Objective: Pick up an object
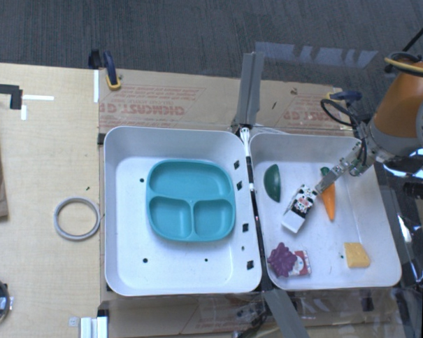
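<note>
Seen from above at a slant, a pale wooden bench (44,164) with cardboard under its far half holds two shallow white bins side by side. At 9 o'clock from the centre sits the left bin (122,217), and in its middle lies a teal tray (191,200) with three compartments. Well apart from that bin, further toward 9 o'clock on the bare bench, lies a tape ring (77,218). At 3 o'clock from the centre sits the right bin (376,235). Inside it, near the dividing wall, lies a dark green leaf-shaped piece (272,182). Just beside that, toward 4 o'clock, is a small black-and-white carton (300,208), tilted. Close on the carton's right lies an orange carrot (329,201), pointing toward 6 o'clock. At the bin's 5 o'clock corner rests a yellow sponge (357,255). Along its near edge, toward 7 o'clock, lies a purple grape bunch (282,259) on a small red and white card (302,264). From 2 o'clock the grey and orange arm (403,103) reaches in, and its gripper (331,178) hangs low right at the top end of the carrot. Whether the gripper is wide, narrow or grasping anything cannot be told at this angle.
</note>
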`<state>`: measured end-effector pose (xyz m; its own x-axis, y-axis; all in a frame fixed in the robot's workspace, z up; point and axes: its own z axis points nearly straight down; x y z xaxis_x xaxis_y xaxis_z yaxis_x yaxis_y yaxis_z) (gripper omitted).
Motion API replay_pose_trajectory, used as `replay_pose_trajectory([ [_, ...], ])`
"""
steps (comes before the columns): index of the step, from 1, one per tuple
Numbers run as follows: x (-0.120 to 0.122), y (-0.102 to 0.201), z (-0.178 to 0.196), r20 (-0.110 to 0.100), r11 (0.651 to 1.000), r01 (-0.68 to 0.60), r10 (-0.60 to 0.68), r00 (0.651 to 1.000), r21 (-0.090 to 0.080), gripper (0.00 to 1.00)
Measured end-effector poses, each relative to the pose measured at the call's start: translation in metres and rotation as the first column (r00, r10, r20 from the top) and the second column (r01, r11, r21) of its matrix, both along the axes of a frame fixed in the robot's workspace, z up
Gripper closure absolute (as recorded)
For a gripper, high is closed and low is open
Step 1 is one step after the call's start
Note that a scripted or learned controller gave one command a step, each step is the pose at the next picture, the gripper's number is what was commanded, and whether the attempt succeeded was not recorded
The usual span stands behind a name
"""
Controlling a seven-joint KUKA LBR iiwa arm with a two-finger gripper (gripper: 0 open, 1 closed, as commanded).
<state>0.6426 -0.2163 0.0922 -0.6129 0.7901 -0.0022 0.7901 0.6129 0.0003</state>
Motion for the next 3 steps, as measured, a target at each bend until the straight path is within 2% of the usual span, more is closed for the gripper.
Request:
replay_pose_trajectory([
  [1,-0.022,0.019,0.000,0.000,0.965,0.261,-0.261,0.965,0.001,0.00],
  [2,-0.022,0.018,0.010,0.003,0.965,0.262,-0.262,0.965,0.001,1.00],
  [3,-0.026,0.073,0.117,-0.001,0.868,0.497,-0.497,0.868,0.000,1.00],
])
